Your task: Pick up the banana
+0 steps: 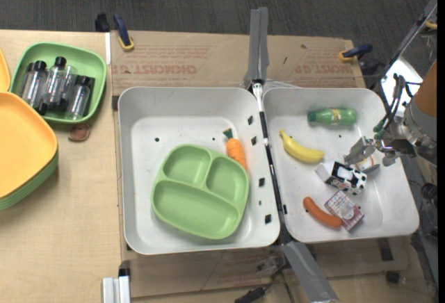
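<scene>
The yellow banana lies in the right bin, in its left half, curved and flat on the floor. My gripper hovers over the right part of the same bin, about a hand's width to the right of the banana and apart from it. Its fingers are spread open with nothing between them. Just below the gripper lies a small black and white item.
The right bin also holds a green bottle at the back, an orange sausage and a pink packet at the front. In the left bin are a green divided plate and a carrot.
</scene>
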`<state>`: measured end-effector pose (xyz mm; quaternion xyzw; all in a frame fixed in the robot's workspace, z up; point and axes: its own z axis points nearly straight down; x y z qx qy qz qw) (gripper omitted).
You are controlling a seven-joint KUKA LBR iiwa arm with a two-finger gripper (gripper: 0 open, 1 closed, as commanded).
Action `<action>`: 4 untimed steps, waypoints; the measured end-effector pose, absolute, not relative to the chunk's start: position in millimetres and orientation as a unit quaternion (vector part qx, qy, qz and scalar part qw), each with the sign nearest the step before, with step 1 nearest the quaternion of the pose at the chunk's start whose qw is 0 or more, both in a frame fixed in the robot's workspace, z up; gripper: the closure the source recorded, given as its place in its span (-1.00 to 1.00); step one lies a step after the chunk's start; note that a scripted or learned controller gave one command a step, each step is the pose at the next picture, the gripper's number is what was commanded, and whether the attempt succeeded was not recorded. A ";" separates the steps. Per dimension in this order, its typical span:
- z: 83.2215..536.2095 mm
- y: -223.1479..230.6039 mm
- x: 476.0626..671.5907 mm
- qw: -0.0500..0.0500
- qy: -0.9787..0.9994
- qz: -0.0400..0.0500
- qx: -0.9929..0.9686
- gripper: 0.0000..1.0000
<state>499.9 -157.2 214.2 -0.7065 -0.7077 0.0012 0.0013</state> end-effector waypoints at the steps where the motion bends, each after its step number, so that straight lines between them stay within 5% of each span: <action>1: 91.2 -141.1 538.7 0.000 -0.719 0.000 -0.695 -1.00; 3: 91.4 -103.0 620.9 0.000 -0.730 0.001 -0.684 -1.00; 4: 100.1 -103.6 620.8 0.000 -0.731 0.001 -0.683 1.00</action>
